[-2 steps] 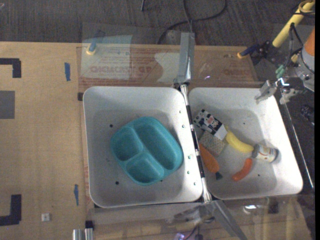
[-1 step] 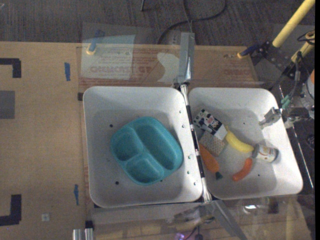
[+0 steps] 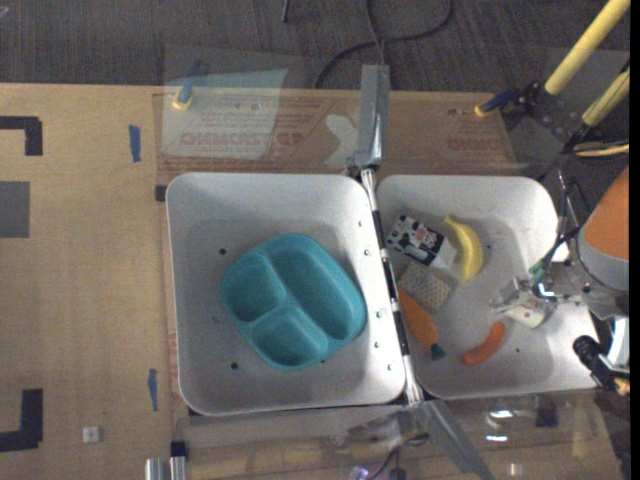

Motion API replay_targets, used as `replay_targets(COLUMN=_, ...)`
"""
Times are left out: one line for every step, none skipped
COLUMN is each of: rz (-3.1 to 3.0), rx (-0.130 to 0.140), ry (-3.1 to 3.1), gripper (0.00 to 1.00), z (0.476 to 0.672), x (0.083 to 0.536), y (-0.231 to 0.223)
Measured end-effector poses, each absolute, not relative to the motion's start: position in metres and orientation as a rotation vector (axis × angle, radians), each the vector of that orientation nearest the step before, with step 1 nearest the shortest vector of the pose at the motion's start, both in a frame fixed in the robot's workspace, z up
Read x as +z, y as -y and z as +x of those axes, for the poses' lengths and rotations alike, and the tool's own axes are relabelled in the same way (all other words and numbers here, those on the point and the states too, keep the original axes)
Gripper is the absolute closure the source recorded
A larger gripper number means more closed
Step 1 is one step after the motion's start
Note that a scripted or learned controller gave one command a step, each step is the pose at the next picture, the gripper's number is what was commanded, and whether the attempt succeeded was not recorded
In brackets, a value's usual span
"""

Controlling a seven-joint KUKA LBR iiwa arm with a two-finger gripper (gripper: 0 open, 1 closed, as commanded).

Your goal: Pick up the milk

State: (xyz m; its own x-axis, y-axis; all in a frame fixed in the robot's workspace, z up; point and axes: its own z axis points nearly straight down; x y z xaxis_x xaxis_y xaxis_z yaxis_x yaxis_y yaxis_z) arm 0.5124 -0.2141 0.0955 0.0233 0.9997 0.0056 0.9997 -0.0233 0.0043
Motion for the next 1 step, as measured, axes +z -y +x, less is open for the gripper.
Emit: replay_targets(rz=-1.929, rx=-0.009, ry=2.496, gripper=0.00, z=0.4837, x=0.0898, y=0.1810)
